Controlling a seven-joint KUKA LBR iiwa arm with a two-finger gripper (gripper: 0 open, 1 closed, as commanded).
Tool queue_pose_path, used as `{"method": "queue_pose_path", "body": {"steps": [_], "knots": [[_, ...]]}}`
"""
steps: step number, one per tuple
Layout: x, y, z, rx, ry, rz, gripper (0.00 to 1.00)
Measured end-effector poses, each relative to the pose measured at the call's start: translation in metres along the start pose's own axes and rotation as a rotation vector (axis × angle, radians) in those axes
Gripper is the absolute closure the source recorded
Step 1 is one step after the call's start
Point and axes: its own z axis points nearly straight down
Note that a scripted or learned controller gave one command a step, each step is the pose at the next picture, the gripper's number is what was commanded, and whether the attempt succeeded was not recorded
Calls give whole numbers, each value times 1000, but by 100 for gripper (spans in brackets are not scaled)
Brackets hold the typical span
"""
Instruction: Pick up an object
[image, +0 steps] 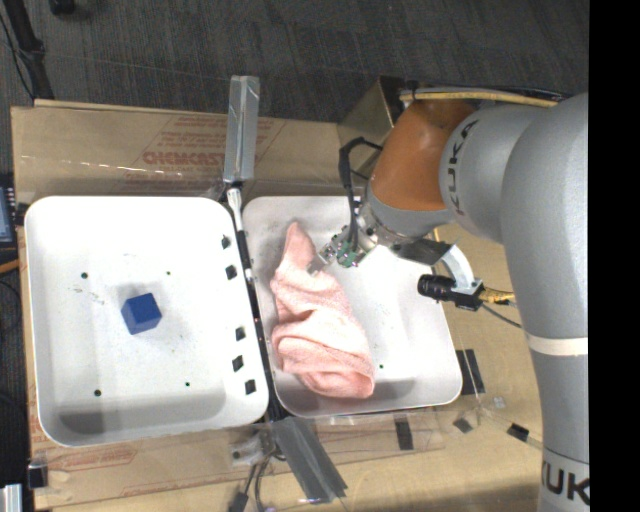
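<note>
Now we hover our gripper (338, 253) beside the pink cloth (315, 320); whether its jaws are open we cannot tell. We should press deep into a thick fold before closing.

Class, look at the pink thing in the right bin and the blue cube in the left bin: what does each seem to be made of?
Pink cloth: soft fabric, probably terry or fleece, matte; it lies crumpled in folds. Blue cube: rigid, likely plastic or foam, with crisp edges and flat faces; too small to say which.
</note>
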Motion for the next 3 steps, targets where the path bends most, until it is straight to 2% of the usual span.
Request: {"method": "queue_pose_path", "body": {"steps": [1,2,3], "knots": [[0,0,0,0,0,0,0],[9,16,55,1,1,-117,0],[8,17,44,1,1,-122,100]]}}
